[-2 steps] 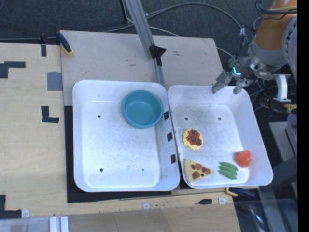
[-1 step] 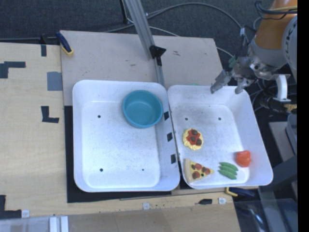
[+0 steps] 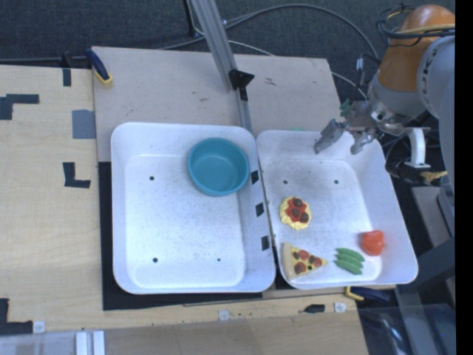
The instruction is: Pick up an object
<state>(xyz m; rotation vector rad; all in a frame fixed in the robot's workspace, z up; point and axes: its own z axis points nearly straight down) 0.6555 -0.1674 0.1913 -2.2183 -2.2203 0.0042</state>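
Note:
My gripper point(image 3: 342, 142) hangs over the far edge of the right bin point(image 3: 325, 172), open, with nothing between its two grey fingers. Well below it in that bin lie a round yellow pastry with red dots point(image 3: 295, 213), a pizza slice point(image 3: 301, 260), a green pea pod point(image 3: 349, 259) and a red tomato-like piece point(image 3: 372, 242). A blue bowl point(image 3: 218, 166) stands in the far right corner of the left bin point(image 3: 177, 220).
A slanted metal pole point(image 3: 222, 46) runs down to the gap between the bins. Black cables point(image 3: 310, 21) loop behind the right bin. A blue and yellow clamp point(image 3: 99, 66) sits at the board's far left corner.

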